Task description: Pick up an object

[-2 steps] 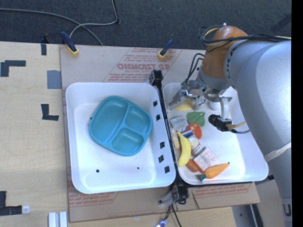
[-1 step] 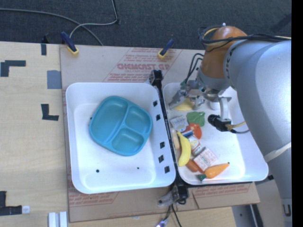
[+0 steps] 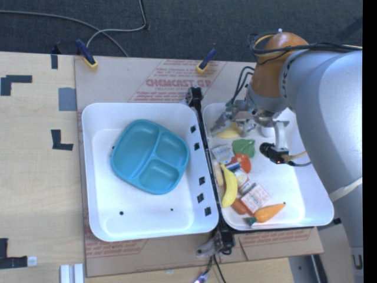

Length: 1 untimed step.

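Cardboard-covered bench (image 3: 171, 81) on dark carpet (image 3: 194, 16), two white bins (image 3: 94, 158), tool (image 3: 235, 118) grip state unclear

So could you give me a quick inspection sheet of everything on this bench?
Surface: cardboard sheet under two white bins, left bin and right bin.
Job's things: right bin holds banana, carrot, green toy, small packets.
Clutter: blue divided plate in left bin.
Grippers: gripper low over right bin's far end; finger state unclear.
Cables: black cable on dark floor; wires on wrist.
Surroundings: two blue-yellow clamps at cardboard's far edge.
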Available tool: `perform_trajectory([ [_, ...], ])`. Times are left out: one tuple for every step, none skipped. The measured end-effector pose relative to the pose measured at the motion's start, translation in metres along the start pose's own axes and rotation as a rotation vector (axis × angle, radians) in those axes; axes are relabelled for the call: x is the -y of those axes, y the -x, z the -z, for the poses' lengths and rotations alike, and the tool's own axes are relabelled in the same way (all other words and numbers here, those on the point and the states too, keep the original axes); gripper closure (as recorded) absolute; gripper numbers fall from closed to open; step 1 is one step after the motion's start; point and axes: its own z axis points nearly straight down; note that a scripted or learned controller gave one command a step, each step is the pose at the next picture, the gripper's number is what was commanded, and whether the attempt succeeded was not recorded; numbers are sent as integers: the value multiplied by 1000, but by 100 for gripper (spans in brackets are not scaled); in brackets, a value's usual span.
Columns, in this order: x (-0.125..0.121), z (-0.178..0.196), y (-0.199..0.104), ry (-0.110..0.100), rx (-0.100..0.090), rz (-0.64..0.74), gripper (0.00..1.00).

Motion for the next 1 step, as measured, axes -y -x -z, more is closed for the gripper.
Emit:
perform_trajectory([
  [0, 0, -1, 0, 0, -1, 0],
])
